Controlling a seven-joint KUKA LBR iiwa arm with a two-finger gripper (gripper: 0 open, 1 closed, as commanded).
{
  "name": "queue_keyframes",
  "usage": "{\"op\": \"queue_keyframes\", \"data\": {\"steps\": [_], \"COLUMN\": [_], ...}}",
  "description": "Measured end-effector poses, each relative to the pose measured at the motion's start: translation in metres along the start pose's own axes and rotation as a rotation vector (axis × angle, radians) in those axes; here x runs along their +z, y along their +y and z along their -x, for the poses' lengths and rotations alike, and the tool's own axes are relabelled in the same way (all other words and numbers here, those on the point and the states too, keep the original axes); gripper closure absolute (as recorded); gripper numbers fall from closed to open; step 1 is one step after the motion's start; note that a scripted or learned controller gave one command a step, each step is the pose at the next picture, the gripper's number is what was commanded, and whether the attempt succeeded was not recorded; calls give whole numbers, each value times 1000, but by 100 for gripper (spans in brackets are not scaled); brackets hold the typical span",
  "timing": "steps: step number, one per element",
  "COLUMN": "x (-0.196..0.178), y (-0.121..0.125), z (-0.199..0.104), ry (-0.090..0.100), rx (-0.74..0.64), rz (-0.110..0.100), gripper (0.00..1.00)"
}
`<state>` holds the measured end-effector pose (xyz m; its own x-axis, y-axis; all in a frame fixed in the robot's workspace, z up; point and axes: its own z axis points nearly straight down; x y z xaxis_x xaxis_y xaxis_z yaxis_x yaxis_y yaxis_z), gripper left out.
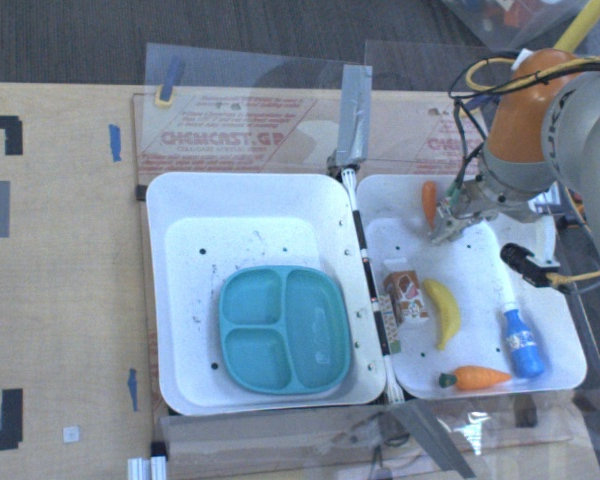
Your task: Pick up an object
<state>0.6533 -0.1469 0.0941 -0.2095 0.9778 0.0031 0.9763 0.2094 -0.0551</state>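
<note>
The gripper (448, 224) hangs low over the far part of the right bin (477, 268), close to that bin's back wall, at the end of the arm (525, 118) that comes in from the right. Whether it is clenched or released cannot be told from this angle, and nothing can be seen held in it.

Just beside the gripper, on its left, lies a small orange piece (430, 201), set lengthwise toward the back wall; whether the two touch cannot be told. It is the closest thing to the gripper.

Nearer the camera than the gripper lies a banana (443, 312), apart from it, on the bin floor. Left of the banana, and so below-left of the gripper, lies a small carton (405, 296), against the bin's left wall.

Farther off toward the near wall is a carrot (477, 377), lying crosswise. Below-right of the gripper, well apart, is a blue bottle (520, 342) with a white neck, lying flat.

Far to the gripper's left, in the left bin (240, 236), sits a teal plate (283, 330) with three compartments. Both bins rest on the pale counter (60, 318).
</note>
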Motion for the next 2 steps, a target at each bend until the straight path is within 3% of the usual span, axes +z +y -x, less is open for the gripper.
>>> {"op": "queue_keyframes", "data": {"steps": [1, 2], "x": [-93, -93], "y": [22, 22], "z": [-57, -58], "ry": [0, 0], "rx": [188, 188], "rz": [60, 59], "gripper": [100, 0]}}
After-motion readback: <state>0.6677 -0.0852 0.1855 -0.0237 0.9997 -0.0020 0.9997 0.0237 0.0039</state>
